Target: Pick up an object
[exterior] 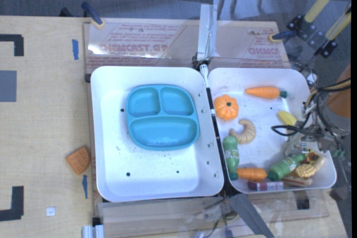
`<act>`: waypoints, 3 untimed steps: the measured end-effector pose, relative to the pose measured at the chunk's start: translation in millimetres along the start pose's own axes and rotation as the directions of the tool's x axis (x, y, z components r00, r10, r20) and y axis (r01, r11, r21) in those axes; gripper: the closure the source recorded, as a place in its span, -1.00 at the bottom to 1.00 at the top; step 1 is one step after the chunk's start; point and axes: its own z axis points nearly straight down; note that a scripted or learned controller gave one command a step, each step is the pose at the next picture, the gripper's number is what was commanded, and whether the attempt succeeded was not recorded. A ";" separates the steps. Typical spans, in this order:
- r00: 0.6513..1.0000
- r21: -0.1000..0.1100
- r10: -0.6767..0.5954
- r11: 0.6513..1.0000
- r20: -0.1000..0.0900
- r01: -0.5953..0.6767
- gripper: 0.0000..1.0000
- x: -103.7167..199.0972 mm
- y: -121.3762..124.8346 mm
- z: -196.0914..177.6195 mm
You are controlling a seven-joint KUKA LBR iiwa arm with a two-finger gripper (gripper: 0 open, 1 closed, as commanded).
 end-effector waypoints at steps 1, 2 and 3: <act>0.991 -0.007 0.137 0.991 0.007 -0.137 -1.00 -76.8 119.3 -0.2; 0.961 0.003 0.276 0.961 0.005 -0.276 -1.00 -42.1 11.7 -70.1; 0.974 0.000 0.227 0.974 0.004 -0.227 -1.00 -12.4 2.1 -0.2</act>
